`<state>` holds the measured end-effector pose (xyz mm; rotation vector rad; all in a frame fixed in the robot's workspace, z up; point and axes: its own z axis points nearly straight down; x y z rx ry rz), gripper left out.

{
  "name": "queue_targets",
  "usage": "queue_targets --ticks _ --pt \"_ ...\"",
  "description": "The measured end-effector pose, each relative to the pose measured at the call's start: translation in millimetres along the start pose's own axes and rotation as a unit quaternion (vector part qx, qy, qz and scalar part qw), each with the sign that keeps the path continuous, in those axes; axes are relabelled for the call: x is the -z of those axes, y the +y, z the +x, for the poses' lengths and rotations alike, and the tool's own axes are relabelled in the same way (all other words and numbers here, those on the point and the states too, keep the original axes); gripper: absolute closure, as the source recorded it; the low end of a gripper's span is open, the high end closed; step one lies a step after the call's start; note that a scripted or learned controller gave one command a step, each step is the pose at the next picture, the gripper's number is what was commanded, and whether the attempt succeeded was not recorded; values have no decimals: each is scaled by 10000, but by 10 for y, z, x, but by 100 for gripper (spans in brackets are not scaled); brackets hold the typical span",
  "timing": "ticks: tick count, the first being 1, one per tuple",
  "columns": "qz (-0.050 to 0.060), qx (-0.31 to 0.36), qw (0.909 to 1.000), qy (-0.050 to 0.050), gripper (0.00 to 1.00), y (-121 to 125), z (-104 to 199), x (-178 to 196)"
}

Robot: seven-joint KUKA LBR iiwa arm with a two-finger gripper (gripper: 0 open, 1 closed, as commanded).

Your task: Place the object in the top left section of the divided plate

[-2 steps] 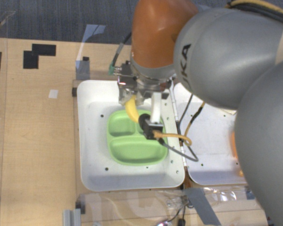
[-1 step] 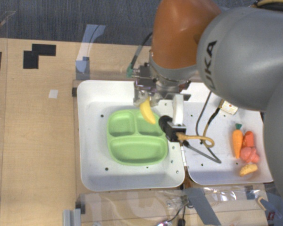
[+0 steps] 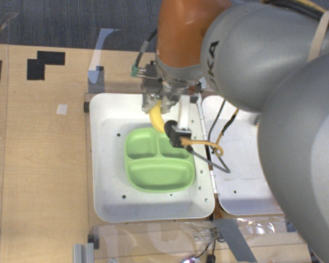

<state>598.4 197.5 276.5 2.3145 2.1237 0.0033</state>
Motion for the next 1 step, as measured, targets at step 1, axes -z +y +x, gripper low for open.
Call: queue_targets --ticks 1 --pt "-5 0 10000 3 0 1 0 6"
